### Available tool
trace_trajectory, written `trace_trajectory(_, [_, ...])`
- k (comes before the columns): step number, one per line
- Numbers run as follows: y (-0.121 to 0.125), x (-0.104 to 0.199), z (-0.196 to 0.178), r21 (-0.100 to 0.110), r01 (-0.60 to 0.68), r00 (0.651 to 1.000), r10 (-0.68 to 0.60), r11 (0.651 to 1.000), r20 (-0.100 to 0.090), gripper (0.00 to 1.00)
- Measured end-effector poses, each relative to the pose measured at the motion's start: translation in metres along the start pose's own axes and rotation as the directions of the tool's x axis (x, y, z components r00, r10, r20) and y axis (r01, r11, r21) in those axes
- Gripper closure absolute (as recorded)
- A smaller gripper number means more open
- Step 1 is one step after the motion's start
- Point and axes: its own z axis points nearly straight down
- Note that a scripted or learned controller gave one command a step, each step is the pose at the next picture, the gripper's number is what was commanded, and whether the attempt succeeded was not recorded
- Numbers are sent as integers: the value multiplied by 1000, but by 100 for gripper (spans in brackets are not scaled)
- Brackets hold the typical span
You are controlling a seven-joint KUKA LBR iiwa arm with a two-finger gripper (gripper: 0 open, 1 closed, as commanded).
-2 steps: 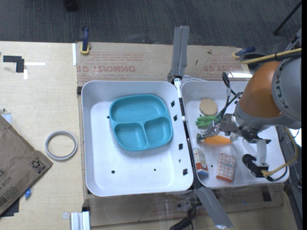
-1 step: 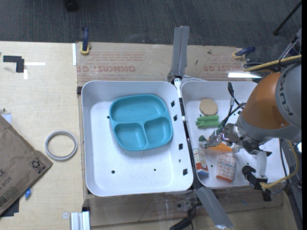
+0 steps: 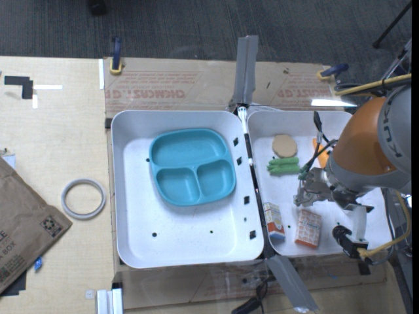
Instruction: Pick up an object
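Even bright light, soft shadows, slight blur.

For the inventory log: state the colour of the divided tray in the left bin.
Light blue; the divided tray shows in the camera view.

Right bin point(image 3: 288, 254), four pickable objects:
- Cookie point(image 3: 285, 146): tan, round, flat; far end of bin.
- Green pods point(image 3: 283, 167): lying flat, just beside cookie on near side.
- Carton point(image 3: 273, 220): small, white with red and blue print; lying against left wall, near end.
- Packet point(image 3: 308, 229): red and white, flat; right of carton, near it, apart.

Left bin point(image 3: 124, 241): teal divided plate point(image 3: 193, 166), three compartments, upright, centred toward far side.
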Motion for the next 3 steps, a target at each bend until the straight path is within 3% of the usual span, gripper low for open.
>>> trace_trajectory(1, [0, 0, 0, 0, 0, 1000, 0, 1000, 0, 0])
trace_trajectory(2, [88, -85, -68, 7, -39, 999, 39, 999, 4, 0])
trace_trajectory(3, [105, -91, 13, 7, 57, 998, -57, 998, -3, 0])
